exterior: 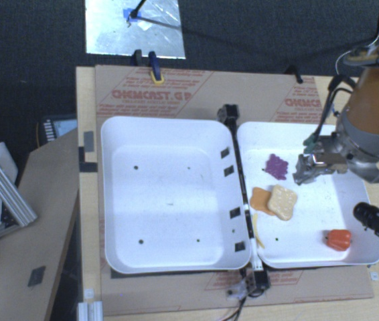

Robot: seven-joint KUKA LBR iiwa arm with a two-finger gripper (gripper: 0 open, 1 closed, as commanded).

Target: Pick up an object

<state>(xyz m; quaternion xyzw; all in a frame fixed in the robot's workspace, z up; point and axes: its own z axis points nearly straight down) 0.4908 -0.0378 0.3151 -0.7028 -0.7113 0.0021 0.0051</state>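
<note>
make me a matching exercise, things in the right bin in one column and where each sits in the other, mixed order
Things:
1. purple piece
2. tan slice
3. red-orange piece
4. pincer

Places:
A. near the right bin's front right corner
B. just right of the purple piece, above the bin floor
C. middle of the bin, overlapping an orange slice
D. upper part of the bin, toward the divider

Pairs: 1-D, 2-C, 3-A, 4-B
</note>
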